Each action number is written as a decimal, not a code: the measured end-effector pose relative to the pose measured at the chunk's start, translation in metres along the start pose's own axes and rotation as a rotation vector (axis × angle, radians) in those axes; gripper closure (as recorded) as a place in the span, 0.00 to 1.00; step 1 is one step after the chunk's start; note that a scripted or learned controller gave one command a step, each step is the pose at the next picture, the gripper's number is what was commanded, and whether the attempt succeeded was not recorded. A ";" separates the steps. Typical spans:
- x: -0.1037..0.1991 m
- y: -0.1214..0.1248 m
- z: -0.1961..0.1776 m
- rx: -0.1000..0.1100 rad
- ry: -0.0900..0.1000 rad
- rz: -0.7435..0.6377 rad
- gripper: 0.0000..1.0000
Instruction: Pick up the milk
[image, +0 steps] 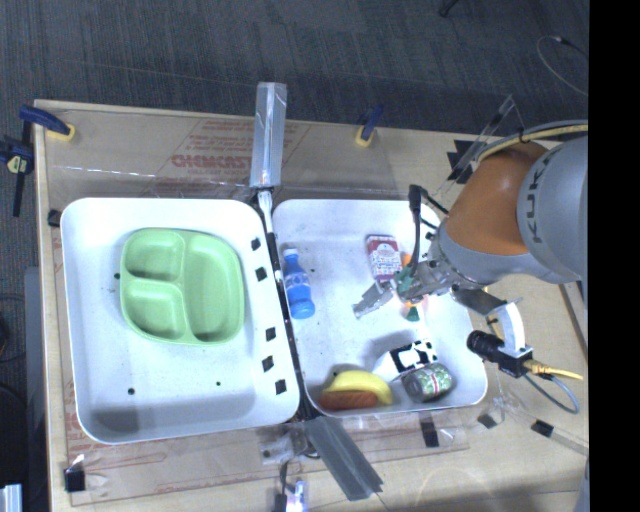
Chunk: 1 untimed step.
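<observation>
Gripper (372, 300) sat low over the middle of the right bin (340, 212), pointing toward lower left of the frame; open or closed could not be told from this angle, and nothing was visibly held in it. Grey arm (500, 215) with its orange band came in from the right edge, over the bin's right rim. Milk carton (413, 356), small with a black-and-white pattern, lay in the lower right part of the same bin, below and right of the gripper and apart from it. Just beside the carton at lower right, a round greenish can (432, 381), touching or nearly so. Yellow banana (360, 382) lay left of the carton along the bin's bottom edge, with a reddish item (345, 400) tucked under it, too unclear to name. Blue bottle (297, 285) lay near the bin's left wall, well left of the gripper. Red-and-white packet (383, 256) lay just above the gripper. Left bin (90, 380) held a green divided plate (185, 285) in its upper middle. Both bins rested on a wooden bench (140, 140), with a blue clamp (45, 122) at the upper left corner.
</observation>
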<state>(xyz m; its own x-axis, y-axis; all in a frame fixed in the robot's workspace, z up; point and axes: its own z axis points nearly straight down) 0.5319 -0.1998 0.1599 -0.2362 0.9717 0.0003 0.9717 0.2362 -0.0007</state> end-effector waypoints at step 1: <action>0.003 -0.056 0.069 0.001 0.002 -0.267 0.00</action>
<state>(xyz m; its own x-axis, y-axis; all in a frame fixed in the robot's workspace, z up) 0.4765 -0.2105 0.0911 -0.4846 0.8747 0.0021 0.8747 0.4846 -0.0014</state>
